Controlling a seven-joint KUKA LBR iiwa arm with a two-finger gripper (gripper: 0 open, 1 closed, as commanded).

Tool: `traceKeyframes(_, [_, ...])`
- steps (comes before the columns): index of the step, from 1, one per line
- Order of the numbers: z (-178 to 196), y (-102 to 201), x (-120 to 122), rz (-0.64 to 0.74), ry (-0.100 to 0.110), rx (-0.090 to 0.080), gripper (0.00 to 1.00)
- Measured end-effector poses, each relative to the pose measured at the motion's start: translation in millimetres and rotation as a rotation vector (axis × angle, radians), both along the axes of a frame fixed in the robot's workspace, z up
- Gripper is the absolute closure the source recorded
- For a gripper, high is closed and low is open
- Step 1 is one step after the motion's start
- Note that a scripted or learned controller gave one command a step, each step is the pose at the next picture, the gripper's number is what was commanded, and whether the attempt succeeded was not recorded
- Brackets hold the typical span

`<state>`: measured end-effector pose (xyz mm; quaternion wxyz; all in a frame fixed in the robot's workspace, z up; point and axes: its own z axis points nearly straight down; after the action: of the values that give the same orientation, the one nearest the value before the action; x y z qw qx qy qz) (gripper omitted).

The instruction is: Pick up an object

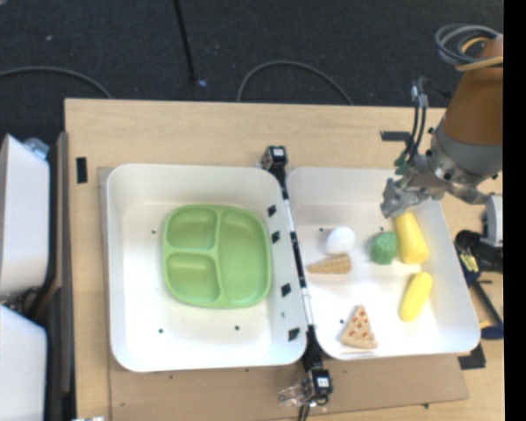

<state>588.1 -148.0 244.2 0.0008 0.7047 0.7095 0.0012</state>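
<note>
Wooden bench, 2 white bins

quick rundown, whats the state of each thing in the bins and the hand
green tray: flat in the left bin, compartments bare
white ball: resting in the right bin
cone: lying on its side
green lump: resting beside the upper yellow piece
lower yellow piece: lying flat, tilted
pizza slice: lying flat
hand: above the right bin, nothing seen in it
</note>
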Motion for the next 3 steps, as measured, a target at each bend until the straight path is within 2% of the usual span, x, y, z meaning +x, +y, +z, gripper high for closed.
traceKeyframes(1, [-10,52,3,-0.001,0.001,-0.001,1.0])
traceKeyframes(2, [-3,114,1,0.001,0.001,0.001,1.0])
traceKeyframes(3, [-5,174,-7,0.001,0.003,0.001,1.0])
